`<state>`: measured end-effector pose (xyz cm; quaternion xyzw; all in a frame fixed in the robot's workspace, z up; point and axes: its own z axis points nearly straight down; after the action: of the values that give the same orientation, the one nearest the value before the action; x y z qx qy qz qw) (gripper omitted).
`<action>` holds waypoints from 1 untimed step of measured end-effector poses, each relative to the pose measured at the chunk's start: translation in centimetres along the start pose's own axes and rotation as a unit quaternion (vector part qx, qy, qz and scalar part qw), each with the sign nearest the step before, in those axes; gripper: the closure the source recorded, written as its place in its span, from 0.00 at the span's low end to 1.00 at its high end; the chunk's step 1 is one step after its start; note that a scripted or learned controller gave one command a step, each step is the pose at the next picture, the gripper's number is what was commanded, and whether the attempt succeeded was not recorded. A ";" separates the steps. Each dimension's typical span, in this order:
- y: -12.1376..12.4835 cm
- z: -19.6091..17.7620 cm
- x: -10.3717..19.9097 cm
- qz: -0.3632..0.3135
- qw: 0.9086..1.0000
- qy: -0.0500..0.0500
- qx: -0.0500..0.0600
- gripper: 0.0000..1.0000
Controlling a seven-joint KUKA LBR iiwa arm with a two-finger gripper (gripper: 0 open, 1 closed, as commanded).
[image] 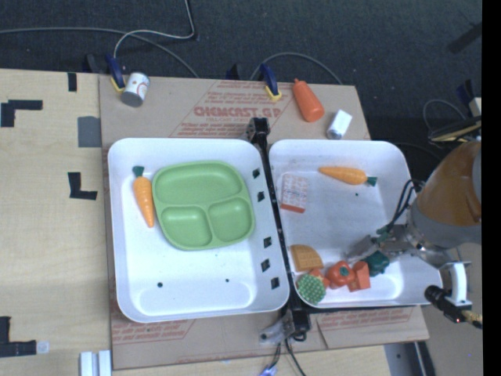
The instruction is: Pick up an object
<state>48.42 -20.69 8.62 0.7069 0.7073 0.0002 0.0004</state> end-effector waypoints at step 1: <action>0.1 -1.0 0.0 0.000 1.000 -0.001 -0.002 1.00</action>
<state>48.57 -20.74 9.67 0.7069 0.7073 0.0007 0.0028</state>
